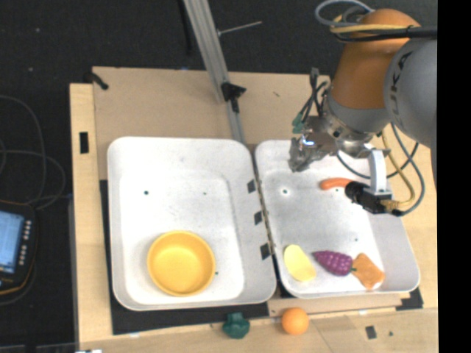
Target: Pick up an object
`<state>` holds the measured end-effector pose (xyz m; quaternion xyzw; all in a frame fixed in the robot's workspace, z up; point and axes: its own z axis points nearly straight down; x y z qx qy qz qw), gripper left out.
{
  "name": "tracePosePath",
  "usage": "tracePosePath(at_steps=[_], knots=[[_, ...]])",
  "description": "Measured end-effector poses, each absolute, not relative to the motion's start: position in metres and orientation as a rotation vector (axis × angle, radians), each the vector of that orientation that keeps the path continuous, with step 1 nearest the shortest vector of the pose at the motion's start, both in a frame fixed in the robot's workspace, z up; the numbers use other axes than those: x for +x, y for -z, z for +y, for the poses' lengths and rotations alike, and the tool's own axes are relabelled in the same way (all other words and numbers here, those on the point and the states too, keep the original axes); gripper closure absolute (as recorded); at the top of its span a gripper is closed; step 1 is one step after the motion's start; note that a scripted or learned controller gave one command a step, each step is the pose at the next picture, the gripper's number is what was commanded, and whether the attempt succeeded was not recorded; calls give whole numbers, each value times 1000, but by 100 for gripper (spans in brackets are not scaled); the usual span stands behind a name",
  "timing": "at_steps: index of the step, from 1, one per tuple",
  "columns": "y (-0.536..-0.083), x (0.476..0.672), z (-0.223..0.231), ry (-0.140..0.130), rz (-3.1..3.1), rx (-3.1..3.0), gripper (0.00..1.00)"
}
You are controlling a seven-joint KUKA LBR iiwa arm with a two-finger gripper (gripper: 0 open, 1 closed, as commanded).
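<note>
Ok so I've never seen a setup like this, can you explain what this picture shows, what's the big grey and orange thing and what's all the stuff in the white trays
It is one photo from a camera fixed above a workbench, looking down at a slant. The grey and orange thing is a robot arm reaching in from the right. Its end effector, the part meant for grasping, hangs over the far edge of the right bin; nothing can be seen held in it.

The left bin holds a yellow bowl. The right bin holds a small orange carrot-like piece, a pale yellow piece, a purple piece and an orange piece, probably toy food. Outside the bins, on the bench's near edge, lie an orange ball and a small green object.
</note>
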<state>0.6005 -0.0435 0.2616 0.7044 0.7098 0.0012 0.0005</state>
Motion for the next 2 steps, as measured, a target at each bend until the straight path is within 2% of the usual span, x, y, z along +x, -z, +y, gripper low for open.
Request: tracePosePath(at_steps=[2], knots=[[-236,614,66,-2,2229,2213,100]])
